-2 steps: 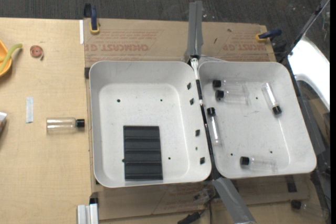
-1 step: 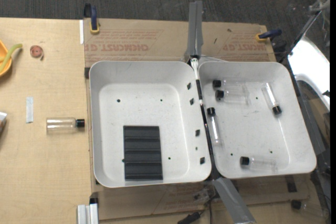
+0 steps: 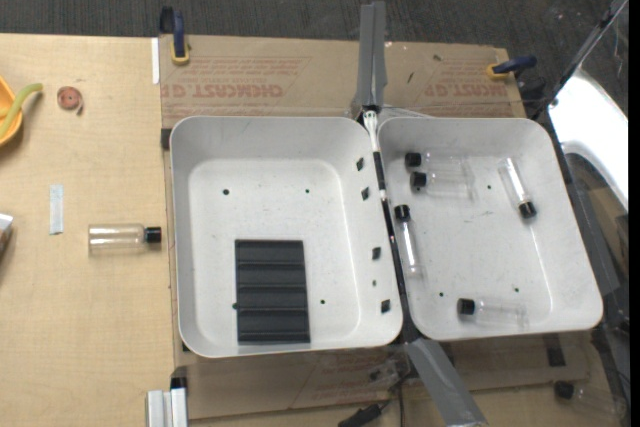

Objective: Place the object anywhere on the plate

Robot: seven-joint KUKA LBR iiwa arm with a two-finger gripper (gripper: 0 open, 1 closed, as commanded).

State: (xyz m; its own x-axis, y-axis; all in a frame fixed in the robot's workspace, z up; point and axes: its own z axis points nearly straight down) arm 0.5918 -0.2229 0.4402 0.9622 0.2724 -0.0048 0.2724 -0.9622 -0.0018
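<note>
A black ribbed plate (image 3: 271,292) lies flat in the left bin (image 3: 200,155), near its front wall. Several clear vials with black caps lie in the right bin (image 3: 560,215). Two of them (image 3: 440,162) (image 3: 450,183) rest side by side at the back left. One vial (image 3: 516,185) lies at the back right and one (image 3: 407,240) lies along the left wall. Another vial (image 3: 492,313) sits near the front wall.
A further clear vial (image 3: 120,236) lies on the wooden bench left of the bins. A yellow item (image 3: 10,110), a small red disc (image 3: 68,97) and a white strip (image 3: 56,210) are there too. Clamps (image 3: 177,40) (image 3: 510,67) hold the cardboard behind the bins.
</note>
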